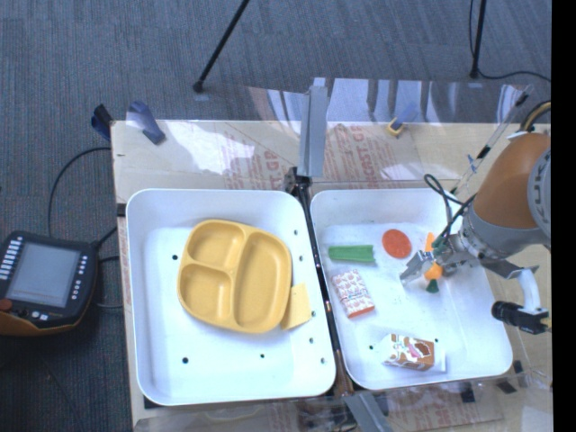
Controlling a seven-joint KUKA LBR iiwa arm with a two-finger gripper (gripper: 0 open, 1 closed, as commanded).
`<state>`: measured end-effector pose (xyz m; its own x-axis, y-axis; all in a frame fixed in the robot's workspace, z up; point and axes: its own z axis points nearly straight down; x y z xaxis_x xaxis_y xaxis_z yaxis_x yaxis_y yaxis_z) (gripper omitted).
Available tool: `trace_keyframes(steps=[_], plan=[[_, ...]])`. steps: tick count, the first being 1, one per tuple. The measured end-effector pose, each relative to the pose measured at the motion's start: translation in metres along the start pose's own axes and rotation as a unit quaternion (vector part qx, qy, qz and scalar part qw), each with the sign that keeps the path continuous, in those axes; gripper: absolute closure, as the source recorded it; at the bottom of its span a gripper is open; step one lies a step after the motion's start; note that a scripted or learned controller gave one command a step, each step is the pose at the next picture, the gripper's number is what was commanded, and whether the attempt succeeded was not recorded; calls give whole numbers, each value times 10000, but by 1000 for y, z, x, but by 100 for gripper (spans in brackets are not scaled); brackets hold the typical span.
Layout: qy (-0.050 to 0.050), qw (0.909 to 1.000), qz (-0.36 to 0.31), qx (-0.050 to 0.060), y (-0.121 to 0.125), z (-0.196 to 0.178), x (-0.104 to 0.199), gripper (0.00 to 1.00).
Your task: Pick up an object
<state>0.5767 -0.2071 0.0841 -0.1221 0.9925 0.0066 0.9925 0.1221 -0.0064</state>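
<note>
Small orange object with green end (433, 275): right of frame centre, in right bin, tilted, between tips of gripper (423, 269); too small to identify further.

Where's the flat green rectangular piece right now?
The flat green rectangular piece lies in the right white bin, near its left wall, left of the round orange-red disc.

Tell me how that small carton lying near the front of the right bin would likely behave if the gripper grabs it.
The carton lies flat on a broad face, so it probably won't roll or tip. It looks like thin printed cardboard, likely light, and may dent under a hard pinch. Lying low on the right bin floor, it could slide rather than lift.
</note>
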Motion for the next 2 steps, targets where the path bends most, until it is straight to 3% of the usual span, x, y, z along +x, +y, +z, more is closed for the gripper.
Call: trace_keyframes(steps=[1,2], plan=[[0,10000,2,-2,0,-10,0,100],[-35,9993,360,-101,43,-135,66,100]])
